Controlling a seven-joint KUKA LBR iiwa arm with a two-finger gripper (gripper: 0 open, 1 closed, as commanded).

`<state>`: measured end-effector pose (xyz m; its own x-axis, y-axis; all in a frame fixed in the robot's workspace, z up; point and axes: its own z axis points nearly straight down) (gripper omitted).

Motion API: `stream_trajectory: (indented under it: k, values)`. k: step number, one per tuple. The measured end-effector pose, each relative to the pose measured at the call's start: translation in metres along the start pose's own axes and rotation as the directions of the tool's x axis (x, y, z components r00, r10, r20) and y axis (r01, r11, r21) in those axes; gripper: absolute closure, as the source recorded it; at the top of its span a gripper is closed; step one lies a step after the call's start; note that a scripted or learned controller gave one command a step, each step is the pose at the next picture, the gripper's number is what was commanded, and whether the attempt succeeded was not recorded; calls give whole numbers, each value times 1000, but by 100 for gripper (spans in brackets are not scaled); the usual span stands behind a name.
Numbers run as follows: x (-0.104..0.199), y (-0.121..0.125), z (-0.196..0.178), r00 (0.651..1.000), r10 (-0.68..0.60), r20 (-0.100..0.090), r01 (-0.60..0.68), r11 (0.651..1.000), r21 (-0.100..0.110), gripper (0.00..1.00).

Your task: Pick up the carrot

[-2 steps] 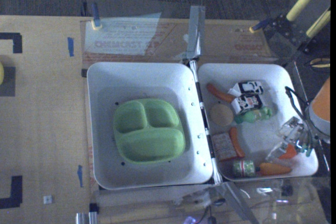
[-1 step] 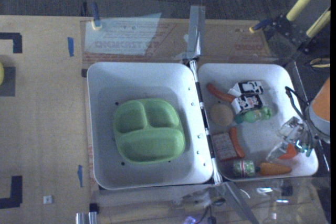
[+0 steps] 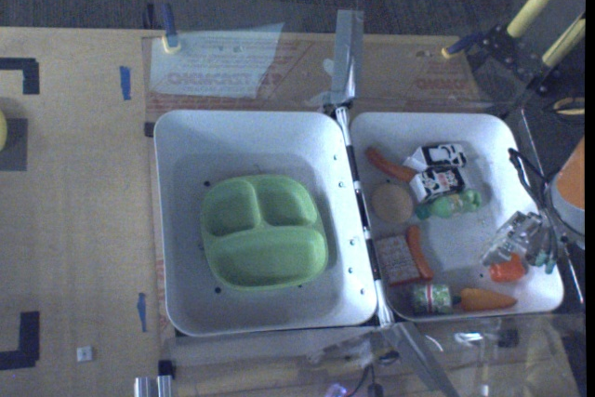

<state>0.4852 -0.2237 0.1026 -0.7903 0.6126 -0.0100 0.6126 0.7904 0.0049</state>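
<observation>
The carrot (image 3: 485, 299), orange and tapered, lies near the front wall of the right bin (image 3: 483, 127), with its tip pointing right. My gripper (image 3: 511, 244) hangs over the right side of that bin, a little behind and to the right of the carrot. A small orange-red piece (image 3: 508, 271) lies just in front of the gripper, between it and the carrot. The gripper's metal parts blur together from this angle.
The right bin also holds two orange-red sausages (image 3: 390, 165) (image 3: 419, 253), two printed cartons (image 3: 442, 155), a green bottle (image 3: 456, 203), a tan ball (image 3: 392, 203), a brown wafer (image 3: 396, 259) and a green jar (image 3: 430, 297) next to the carrot. A green divided plate (image 3: 265, 232) sits in the left bin (image 3: 186, 144).
</observation>
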Motion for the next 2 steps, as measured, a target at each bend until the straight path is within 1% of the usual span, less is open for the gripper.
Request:
stream_trajectory:
  k: [1,2]
  values:
    - [0,0,0,1000,0,0,0,1000,0,0]
    - [-11,7,-26,994,-109,-4,109,994,2,0]
